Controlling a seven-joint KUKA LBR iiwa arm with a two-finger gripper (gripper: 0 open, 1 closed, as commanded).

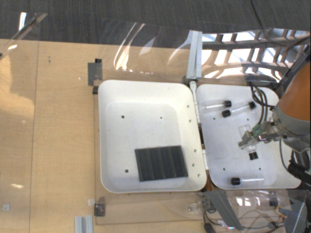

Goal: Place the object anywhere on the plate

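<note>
Though indistinct, clear tube [243, 130] beside jaws.

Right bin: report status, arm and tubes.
Gripper low over right bin. Clear tubes lying loose there. Dark plate in left bin, nothing on it. Path across clear.

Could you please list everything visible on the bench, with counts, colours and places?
White bins: two, side by side; left bin, right bin.
Plate: one, dark grey and ribbed, lying flat in the left bin's near part.
Clear tubes with black caps: about four, in the right bin; two near the far side, one at the near edge, one by the claw.
Bench: one, light wood.
Cables: black, hanging over the right bin's far right.
Arm: one, grey with orange band, at the right edge.
Claw: one, over the right bin's middle.
</note>
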